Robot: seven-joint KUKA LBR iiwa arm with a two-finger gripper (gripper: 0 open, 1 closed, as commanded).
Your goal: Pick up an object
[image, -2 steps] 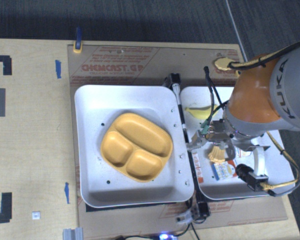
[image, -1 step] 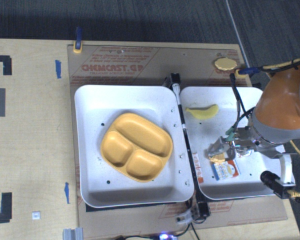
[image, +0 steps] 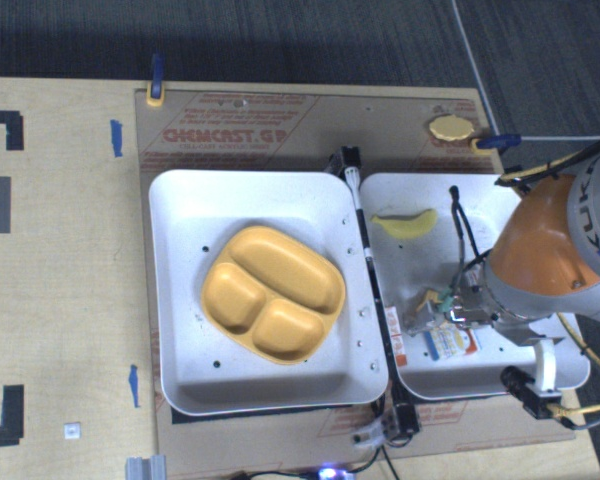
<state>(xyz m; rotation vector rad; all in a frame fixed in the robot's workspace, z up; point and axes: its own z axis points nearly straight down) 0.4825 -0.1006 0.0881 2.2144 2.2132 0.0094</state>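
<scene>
You see two white bins: the left bin [image: 170, 268] and the right bin [image: 410, 193]. You count one yellow divided tray [image: 272, 293] in the left one. In the right one you count one banana [image: 405, 225] and one small printed packet [image: 448, 343]; other small items there are too cluttered to count.

Yellow tray [image: 271, 293] in left bin [image: 170, 268], gripper [image: 442, 311] over right bin [image: 480, 190].

From my remote station, I saw a tan disc [image: 451, 127] lying on the cardboard sheet [image: 280, 128] behind the bins, with blue clamps [image: 156, 76] gripping the sheet's edges.
</scene>
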